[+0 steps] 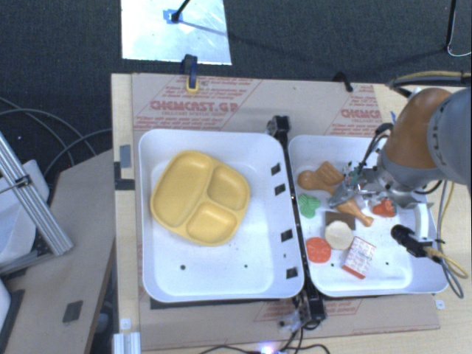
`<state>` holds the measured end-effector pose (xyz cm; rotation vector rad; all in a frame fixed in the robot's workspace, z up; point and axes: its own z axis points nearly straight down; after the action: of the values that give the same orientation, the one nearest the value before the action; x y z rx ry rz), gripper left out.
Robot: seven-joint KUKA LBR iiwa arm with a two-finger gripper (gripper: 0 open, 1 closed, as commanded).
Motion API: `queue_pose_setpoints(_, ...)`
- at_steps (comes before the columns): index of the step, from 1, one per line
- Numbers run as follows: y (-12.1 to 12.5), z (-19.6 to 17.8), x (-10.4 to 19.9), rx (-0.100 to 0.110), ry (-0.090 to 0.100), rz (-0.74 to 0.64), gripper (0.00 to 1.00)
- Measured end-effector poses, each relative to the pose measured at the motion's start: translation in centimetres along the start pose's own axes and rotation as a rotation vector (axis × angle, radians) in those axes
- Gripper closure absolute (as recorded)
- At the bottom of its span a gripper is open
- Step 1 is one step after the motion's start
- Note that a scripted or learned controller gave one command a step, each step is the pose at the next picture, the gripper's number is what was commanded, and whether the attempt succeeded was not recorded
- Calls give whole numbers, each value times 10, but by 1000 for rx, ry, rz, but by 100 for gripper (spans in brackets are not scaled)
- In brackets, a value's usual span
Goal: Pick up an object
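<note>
Camera view shows the gripper (pixel 348 190) low at right-centre frame among toy food (pixel 321 177) in the right bin (pixel 391 275), apparently seeking a pick; its grip state I cannot tell.

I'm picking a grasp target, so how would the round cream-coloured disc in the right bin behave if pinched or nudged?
The cream disc looks like a small toy food piece, so probably stiff and light. It lies flat, so it seems unlikely to tip. Its round edge could slide or roll into the orange slice beside it. The tool is over the neighbouring pieces.

Tan drumstick (pixel 355 212) in right bin (pixel 402 279)
</note>
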<state>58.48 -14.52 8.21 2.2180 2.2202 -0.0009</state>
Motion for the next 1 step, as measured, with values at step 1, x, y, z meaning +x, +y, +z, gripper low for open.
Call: queue_pose_setpoints(1,3,-15,-1,-6,0,0,100)
